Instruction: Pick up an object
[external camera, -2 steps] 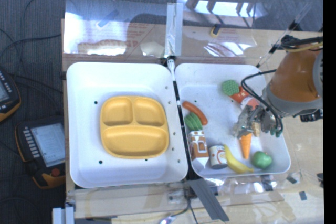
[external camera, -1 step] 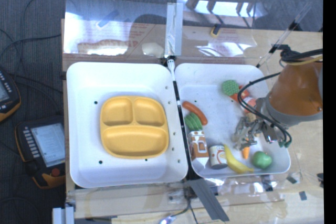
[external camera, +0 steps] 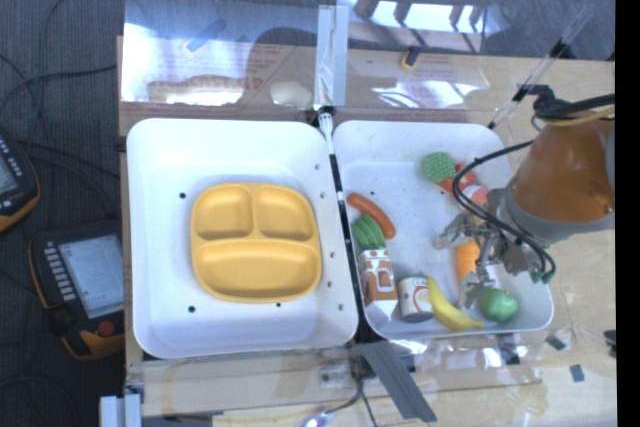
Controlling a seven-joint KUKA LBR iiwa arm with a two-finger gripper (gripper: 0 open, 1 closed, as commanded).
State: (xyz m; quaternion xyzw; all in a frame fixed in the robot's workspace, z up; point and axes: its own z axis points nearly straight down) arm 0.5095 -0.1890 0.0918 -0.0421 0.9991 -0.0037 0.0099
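My gripper is low in the right bin, near its right side, and stands open. An orange carrot lies between its spread fingers, not lifted. Close by lie a green apple, a yellow banana, a small can and a brown box. A red sausage and a green cucumber sit by the bin's left wall. A green leafy vegetable lies towards the back. The arm's orange band hides the bin's right rim.
The left bin holds a yellow divided plate. A ridge between the two bins runs front to back. Clear plastic panels stand behind both bins. Black cables trail from the wrist over the right bin.
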